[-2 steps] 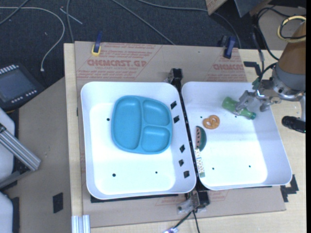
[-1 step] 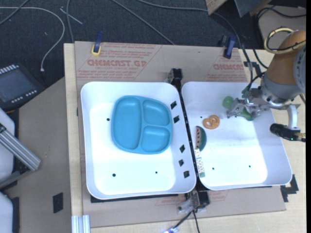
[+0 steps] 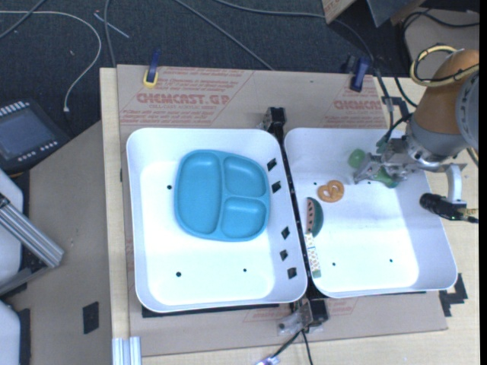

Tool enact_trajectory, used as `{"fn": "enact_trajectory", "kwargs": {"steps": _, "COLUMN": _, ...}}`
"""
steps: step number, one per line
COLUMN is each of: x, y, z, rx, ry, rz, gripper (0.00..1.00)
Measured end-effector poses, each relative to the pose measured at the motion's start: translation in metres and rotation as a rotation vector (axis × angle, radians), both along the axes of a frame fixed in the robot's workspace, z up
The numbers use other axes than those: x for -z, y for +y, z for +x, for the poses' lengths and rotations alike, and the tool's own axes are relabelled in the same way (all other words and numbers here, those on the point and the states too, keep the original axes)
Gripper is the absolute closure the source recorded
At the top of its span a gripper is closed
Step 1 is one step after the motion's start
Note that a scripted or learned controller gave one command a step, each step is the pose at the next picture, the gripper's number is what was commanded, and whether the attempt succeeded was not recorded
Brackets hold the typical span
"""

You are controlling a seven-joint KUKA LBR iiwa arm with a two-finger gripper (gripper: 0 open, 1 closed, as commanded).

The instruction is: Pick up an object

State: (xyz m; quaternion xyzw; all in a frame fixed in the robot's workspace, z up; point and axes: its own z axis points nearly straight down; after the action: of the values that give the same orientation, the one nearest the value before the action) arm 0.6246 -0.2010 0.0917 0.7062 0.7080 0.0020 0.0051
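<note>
Camera view is looking down at a slant on two shallow white bins sitting side by side on a cardboard-covered bench. The left bin (image 3: 152,265) is holding a blue divided plate (image 3: 223,195), lying flat toward the bin's twelve o'clock half. The right bin (image 3: 380,265) is holding the smaller things. A brown pretzel-shaped piece (image 3: 331,192) is lying near the bin's nine o'clock side, and a watermelon-slice toy (image 3: 313,215) is resting just at five o'clock from it, close against the wall dividing the bins. A narrow printed strip (image 3: 311,255) is lying along that same wall, at six o'clock from the slice.

The grey arm with its orange band is reaching in from three o'clock, and its gripper (image 3: 378,169) is hanging low over the right bin's twelve o'clock part. A small green object (image 3: 357,158) is sitting just at the gripper's nine o'clock side, and more green is showing under the metal parts. Whether the fingers are spread or closed, and whether they are clasping anything, I cannot tell, since the wrist hardware is covering them. The pretzel piece is lying near the gripper, at its eight o'clock, apart from it.
</note>
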Motion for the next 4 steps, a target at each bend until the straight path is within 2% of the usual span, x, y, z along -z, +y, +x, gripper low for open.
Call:
{"fn": "enact_trajectory", "kwargs": {"steps": 1, "x": -0.013, "y": -0.001, "z": 0.001, "rx": -0.001, "ry": -0.005, "rz": -0.003, "gripper": 1.0}}
{"fn": "enact_trajectory", "kwargs": {"steps": 2, "x": -0.066, "y": -0.002, "z": -0.007, "rx": 0.003, "ry": 0.004, "rz": 0.002, "gripper": 1.0}}
{"fn": "enact_trajectory", "kwargs": {"steps": 4, "x": -0.184, "y": 0.005, "z": -0.004, "rx": 0.001, "ry": 0.002, "rz": 0.002, "gripper": 1.0}}
